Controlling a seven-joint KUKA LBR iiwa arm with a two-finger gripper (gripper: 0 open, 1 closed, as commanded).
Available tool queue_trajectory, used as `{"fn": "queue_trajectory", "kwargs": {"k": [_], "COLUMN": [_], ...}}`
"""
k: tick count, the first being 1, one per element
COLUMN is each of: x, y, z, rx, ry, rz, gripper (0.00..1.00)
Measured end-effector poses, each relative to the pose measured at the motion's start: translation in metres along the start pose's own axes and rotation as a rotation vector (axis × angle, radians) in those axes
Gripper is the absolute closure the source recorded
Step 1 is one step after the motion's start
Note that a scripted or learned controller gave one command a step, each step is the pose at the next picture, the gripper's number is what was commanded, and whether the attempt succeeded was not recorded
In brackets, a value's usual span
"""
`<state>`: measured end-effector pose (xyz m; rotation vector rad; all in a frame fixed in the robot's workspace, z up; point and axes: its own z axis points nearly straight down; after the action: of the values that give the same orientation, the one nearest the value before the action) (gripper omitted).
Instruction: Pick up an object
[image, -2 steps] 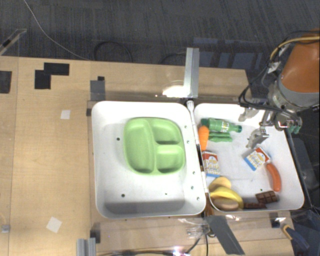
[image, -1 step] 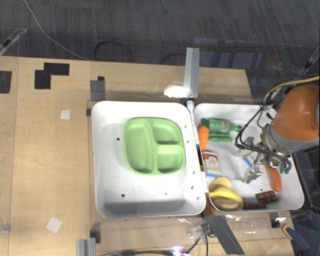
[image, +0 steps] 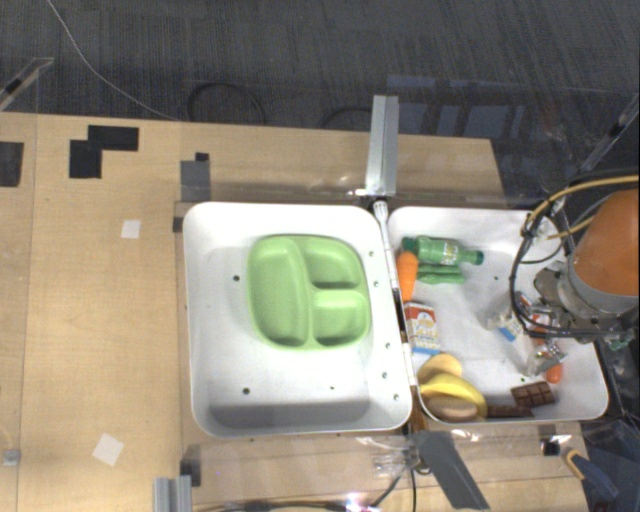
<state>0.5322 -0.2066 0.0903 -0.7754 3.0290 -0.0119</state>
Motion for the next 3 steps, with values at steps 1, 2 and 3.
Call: {"fn": "queue_trajectory", "kwargs": {"k": [1,2,3], "x": [0.018,0.03,0.029], "y": [0.01,0.022,0.025], "z": [-0.001,-0.002,-0.001], "rx": [0.003,0.002,-0.002], "ry": [-0.004,-0.008,-0.011], "rz": [-0.435,-0.719,-0.995], "gripper": [0.0,0.0,0.0]}}
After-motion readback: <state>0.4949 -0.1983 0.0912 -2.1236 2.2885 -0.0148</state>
